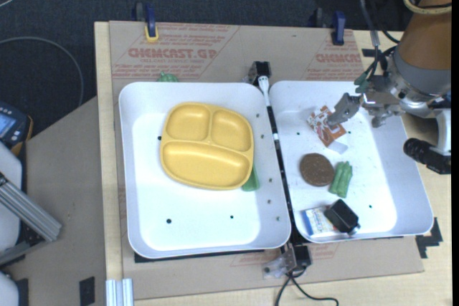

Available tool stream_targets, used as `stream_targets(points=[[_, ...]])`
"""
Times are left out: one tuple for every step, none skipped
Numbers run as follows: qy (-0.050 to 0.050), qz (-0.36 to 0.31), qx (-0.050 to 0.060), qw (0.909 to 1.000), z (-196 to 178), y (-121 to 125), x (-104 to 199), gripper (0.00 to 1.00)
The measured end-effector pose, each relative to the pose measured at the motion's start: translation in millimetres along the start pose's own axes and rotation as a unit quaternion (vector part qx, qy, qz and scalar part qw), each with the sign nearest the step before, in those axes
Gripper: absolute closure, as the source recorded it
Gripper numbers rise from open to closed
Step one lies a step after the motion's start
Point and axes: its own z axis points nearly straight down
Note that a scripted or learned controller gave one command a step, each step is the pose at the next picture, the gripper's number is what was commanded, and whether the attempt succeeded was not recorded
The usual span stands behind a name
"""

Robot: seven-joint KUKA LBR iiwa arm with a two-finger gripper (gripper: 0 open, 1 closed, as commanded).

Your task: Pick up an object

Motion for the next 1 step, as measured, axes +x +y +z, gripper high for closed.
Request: stream_targets(points=[[0.001,0.0,0.006,1.0,114.1,1.4,3.3,0.0]])
